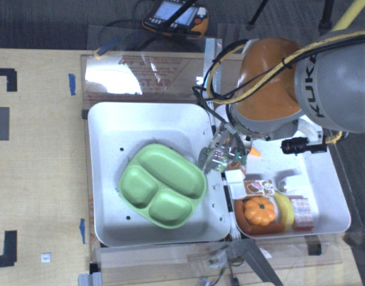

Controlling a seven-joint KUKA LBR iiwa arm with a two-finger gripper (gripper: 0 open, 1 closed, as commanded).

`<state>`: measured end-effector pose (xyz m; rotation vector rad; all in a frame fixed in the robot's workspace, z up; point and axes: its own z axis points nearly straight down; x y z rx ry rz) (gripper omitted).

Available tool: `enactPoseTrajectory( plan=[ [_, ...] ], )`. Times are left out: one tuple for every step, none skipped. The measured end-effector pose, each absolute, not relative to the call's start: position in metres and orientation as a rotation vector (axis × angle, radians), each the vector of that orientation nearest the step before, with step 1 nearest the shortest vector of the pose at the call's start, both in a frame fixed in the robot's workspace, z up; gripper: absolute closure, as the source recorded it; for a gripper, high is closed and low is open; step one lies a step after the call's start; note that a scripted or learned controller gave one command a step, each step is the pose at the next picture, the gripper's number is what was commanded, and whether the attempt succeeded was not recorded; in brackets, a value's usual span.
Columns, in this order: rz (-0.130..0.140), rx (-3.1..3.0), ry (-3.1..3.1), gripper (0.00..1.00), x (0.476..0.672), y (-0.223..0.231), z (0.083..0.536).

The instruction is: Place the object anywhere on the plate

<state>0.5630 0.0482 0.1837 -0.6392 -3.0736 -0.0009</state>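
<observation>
Camera view: gripper (217, 157) at frame center over the seam between bins, fingers' state unclear (blurred). Green plate (163, 185) in left bin; orange pumpkin (259, 211) and banana (284, 208) lower right.

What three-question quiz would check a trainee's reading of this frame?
1. True or false: the green plate lies in the left bin.
2. Which sits next to the orange pumpkin-shaped toy in the right bin? A) a yellow banana B) a blue cup C) a red ball
3. Fill in: the end effector hangs over the ____ between the two bins.

Key: 1 true; 2 A; 3 divide. The plate has three compartments with nothing in them. Whether the end effector carries anything cannot be told from this view.
</observation>
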Motion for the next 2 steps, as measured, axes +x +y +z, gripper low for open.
enactPoseTrajectory(
  plan=[
    [-0.002,-0.455,-3.109,1.0,0.5292,0.1003,0.219],
    [-0.002,-0.456,-3.109,0.0,0.5293,0.1,0.2191]
  ],
)
